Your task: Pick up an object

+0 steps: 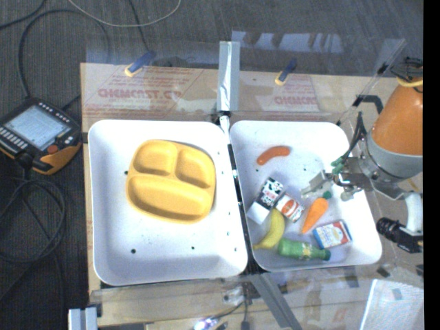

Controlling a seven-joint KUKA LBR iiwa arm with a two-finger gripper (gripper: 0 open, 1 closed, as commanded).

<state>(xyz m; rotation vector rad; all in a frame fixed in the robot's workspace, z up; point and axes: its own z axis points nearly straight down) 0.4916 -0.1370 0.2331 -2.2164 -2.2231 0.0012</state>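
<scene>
In the right bin, toward the desk's right edge, the gripper hangs just above the upper tip of the carrot, whose long axis slants down-left toward the desk's front edge. The jaws stand slightly apart, clamped on nothing; whether they touch the carrot cannot be told.

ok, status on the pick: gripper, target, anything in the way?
Gripper low in the right bin, nothing visibly held. Carrot just below it, on the bin floor. Milk carton and green bottle crowd close by.
</scene>
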